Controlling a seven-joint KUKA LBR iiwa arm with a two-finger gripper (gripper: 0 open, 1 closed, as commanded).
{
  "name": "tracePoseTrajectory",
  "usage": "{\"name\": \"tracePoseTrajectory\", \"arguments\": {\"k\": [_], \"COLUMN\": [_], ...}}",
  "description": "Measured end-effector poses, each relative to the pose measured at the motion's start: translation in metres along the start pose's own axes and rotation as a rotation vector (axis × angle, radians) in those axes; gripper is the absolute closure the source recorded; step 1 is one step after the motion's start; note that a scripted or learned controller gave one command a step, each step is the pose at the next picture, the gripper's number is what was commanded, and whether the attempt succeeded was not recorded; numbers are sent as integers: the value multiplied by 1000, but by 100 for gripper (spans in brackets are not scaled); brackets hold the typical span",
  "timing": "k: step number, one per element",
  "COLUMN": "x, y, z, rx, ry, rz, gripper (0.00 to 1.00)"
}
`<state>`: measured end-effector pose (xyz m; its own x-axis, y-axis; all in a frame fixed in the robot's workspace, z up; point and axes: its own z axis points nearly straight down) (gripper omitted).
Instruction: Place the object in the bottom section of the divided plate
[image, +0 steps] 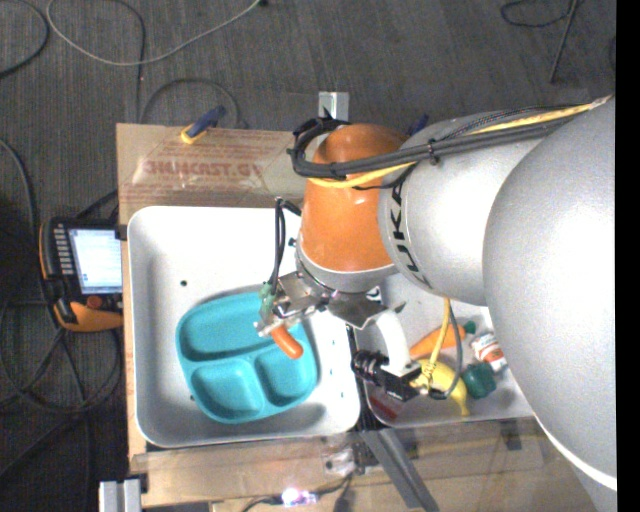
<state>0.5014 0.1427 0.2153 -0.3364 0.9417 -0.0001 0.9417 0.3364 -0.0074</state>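
Here, the divided plate (240, 365) is taken as the landmark: it is a turquoise plate lying in the left white bin (160, 250), with two small sections at its lower edge and one large section above them. Near the bottom of the view, to the right of the plate, the right bin (505, 400) is seen, where a yellow piece (450, 385), a green piece (478, 380) and an orange piece (440, 340) are lying close together. Over the right edge of the plate, an orange carrot-like object (287, 343) is seen just under the end effector (275, 320), at its tips. Whether the end effector is clenched on the object or released cannot be told, because the tips are too small and partly hidden. Above the plate, the orange band (345, 215) of the arm is seen. Further, a cardboard sheet (200, 170) is lying on the table beyond the left bin.
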Motion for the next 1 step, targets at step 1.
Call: {"name": "tracePoseTrajectory", "arguments": {"k": [1], "x": [0], "y": [0], "z": [0], "rx": [0], "ry": [0], "rz": [0], "gripper": [0]}}
